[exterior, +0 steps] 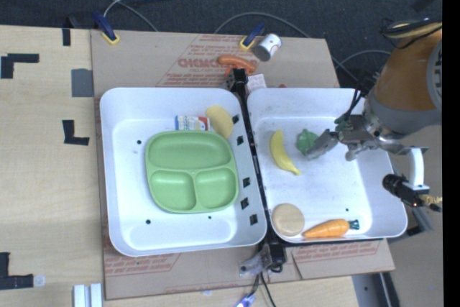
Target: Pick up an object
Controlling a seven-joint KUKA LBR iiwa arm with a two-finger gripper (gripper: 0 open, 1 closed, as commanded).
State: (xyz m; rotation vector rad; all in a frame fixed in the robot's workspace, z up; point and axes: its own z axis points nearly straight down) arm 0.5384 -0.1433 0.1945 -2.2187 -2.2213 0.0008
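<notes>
1. Two white bins sit side by side on the bench: the left bin (118, 226) and the right bin (374, 216), their inner walls touching along the middle.
2. Largest of the contents is the green divided plate (192, 172), flat in the middle of the left bin; a pale yellow fruit-shaped toy (221, 120) and a small printed carton (191, 123) lie just behind it.
3. Reaching in from the right, the grey arm ends in the gripper (321, 144), low over the right bin's upper middle. Whether its jaws are spread or closed I cannot tell; the dark tip blurs into what lies under it.
4. Next in size is the toy banana (283, 152), just left of the gripper tip and apart from it. It is probably light, rigid plastic, smooth and curved, so best pinched across its thick middle.
5. Along the near wall lies a toy carrot (328, 228), with a round tan bun-like piece (287, 219) touching its left end.
6. Smallest is the green leafy toy (307, 140), right at the gripper tip, touching or just beside it. It seems the likely target: light and lumpy, easy to nudge aside, best gripped across its bulk.
</notes>
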